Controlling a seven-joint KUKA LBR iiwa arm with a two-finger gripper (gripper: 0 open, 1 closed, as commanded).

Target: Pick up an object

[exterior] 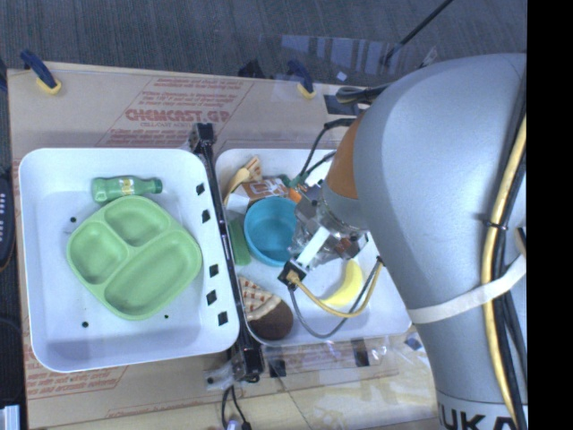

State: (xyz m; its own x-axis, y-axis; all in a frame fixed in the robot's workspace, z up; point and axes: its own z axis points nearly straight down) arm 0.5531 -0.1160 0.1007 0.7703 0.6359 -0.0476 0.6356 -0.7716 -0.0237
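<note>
Over right bin (387,308): gripper (333,244) low, between bowl (270,229) and banana (346,286).
Its opening cannot be told from above; left bin (49,330) holds plate (134,256) and bottle (125,187).

Floor (179,16): dark grey carpet w/ fine ribbed texture, across top of view. Desk (134,119) covered w/ tan protective paper, red print reading "CHEMCAST GP" + smaller lines below. Two blue clamps on desk's far edge: one (42,72) at far-left corner, other (303,81) nr the middle. Thin black rod (439,7) runs diagonally over floor, top right. Light even, soft.
</note>
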